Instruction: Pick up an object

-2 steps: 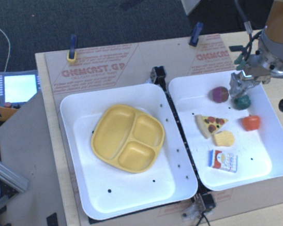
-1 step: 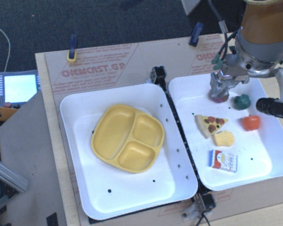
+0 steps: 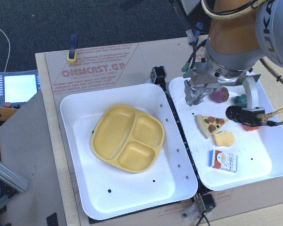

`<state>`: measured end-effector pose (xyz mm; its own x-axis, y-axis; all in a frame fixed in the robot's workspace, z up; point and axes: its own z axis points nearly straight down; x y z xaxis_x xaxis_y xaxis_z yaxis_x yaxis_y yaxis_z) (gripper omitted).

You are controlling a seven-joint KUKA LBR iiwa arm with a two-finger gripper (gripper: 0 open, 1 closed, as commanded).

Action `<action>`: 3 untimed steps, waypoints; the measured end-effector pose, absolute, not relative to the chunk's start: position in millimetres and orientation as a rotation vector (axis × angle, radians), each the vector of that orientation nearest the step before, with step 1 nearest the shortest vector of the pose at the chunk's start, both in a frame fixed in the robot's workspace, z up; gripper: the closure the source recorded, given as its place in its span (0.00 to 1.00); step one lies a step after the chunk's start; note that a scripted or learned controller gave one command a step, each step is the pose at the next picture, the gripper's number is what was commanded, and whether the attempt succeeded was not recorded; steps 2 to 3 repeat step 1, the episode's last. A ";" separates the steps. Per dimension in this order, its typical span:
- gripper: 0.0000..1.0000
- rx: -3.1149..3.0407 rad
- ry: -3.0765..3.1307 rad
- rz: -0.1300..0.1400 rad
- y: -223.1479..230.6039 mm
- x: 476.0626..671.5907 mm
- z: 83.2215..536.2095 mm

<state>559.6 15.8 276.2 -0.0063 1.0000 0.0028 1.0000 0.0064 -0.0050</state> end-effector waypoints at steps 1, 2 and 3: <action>1.00 -2.211 -2.226 0.002 78.1 568.5 260.1; 1.00 -2.211 -2.226 0.002 78.1 568.5 260.1; 1.00 -2.211 -2.226 0.002 78.1 568.5 260.1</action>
